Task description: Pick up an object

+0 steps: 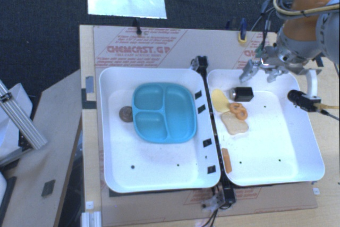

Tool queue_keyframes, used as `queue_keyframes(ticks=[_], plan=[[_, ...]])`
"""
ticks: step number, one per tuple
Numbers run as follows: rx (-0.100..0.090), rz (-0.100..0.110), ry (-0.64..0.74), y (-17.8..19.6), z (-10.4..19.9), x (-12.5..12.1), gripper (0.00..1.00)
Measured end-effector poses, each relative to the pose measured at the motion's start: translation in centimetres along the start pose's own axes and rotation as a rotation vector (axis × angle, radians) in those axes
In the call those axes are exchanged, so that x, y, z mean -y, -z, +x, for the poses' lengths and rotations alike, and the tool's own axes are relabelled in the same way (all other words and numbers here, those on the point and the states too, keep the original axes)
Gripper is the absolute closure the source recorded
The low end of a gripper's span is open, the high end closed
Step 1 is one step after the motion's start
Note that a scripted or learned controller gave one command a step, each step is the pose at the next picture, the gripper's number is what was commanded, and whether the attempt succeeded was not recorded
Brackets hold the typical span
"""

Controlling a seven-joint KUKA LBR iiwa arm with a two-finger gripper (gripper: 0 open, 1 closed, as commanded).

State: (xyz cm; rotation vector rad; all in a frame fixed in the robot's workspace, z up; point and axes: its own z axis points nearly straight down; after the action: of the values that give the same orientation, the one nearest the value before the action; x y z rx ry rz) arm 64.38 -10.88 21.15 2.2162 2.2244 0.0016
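In the right bin [287, 167] lie a black block [243, 94], a yellow piece [220, 99], an orange pretzel-like piece [238, 111], a tan slab [234, 124] and a small orange stick [227, 160]. My gripper [261, 70] hangs over the bin's far edge, just above and to the right of the black block. Its two grey fingers [248, 71] stand apart and open, with nothing between them.
The left bin [117, 167] holds a blue divided plate [162, 112] and a small brown disc [126, 114]. A black divider [208, 119] runs between the bins. A black cylinder [300, 99] juts in at the right bin's right wall.
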Motion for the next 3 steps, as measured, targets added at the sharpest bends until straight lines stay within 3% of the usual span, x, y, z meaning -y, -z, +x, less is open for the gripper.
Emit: queue_keyframes(ticks=[2, 3], plan=[[0.000, 0.001, -0.002, -9.6, -0.4, 0.3, 0.00], [0.000, 0.000, -0.002, -12.7, -0.4, 0.2, 0.00]])
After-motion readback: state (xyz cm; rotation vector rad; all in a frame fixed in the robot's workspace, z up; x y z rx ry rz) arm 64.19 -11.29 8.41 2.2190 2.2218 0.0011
